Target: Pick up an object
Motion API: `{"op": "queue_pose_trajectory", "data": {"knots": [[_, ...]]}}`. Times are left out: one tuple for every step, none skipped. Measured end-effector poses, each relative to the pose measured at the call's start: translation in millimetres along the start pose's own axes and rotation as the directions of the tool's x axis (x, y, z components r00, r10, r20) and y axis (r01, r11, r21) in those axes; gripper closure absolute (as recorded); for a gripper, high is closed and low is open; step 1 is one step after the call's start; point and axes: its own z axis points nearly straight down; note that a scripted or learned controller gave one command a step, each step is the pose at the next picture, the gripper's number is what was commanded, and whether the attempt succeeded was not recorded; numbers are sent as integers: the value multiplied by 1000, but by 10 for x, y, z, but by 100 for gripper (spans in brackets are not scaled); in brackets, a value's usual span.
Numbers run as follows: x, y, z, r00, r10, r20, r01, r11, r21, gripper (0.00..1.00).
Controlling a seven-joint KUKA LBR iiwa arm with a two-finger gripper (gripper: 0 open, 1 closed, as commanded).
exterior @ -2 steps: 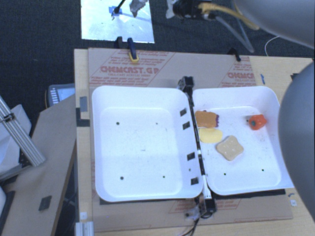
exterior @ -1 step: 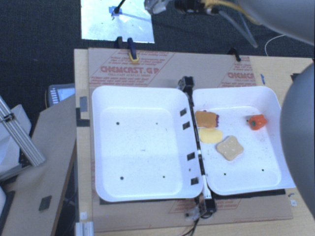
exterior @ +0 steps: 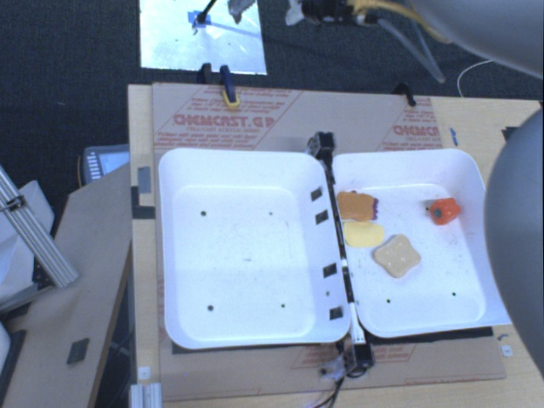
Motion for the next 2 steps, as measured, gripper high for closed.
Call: {"op": "queue_pose_trajectory", "data": {"knots": [[5, -1, -116, 1000, -4, -1, 4, 1000, -3, 100], [-693, -20, 2037, 1000, 10, 7, -11, 1000, 19, 100]]}}
